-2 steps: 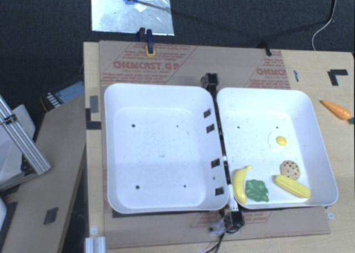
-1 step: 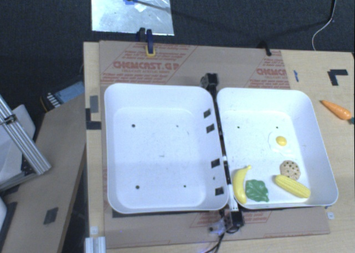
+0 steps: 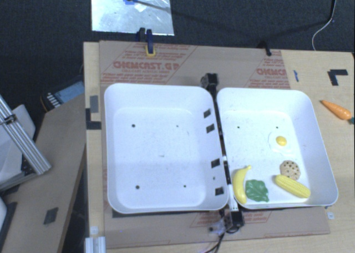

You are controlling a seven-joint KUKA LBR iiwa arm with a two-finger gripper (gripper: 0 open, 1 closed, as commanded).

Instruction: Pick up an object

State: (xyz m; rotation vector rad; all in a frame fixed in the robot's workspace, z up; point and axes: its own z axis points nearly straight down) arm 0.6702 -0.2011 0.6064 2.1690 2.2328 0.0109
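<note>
From my station I see the tabletop running the width of the view, with a brown cardboard sheet printed in red letters lying flat on it. On that sheet sit the two white bins, side by side and touching along their inner walls.

The left bin is the larger-looking of the pair in this view. The right bin carries everything I could go for, all gathered in its near right part. A row of small black clips runs down the seam between the two bins.

Beyond the tabletop, at the top of the view, a shiny metal sheet lies on the dark floor. At the left edge a slanted aluminium rail leans in.

Inside the right bin, a yellow banana lies by the near left corner, close to the dividing wall, curving upward. An ear of corn lies tilted near the near right corner. A green leafy piece sits just beside the banana, between it and the corn. A round cookie rests just above the corn, and a fried egg lies a little farther back.

An orange carrot lies outside the bins, on the tabletop by the right edge.

As for the gripper, I cannot tell how far open it is or whether it has hold of anything.
</note>
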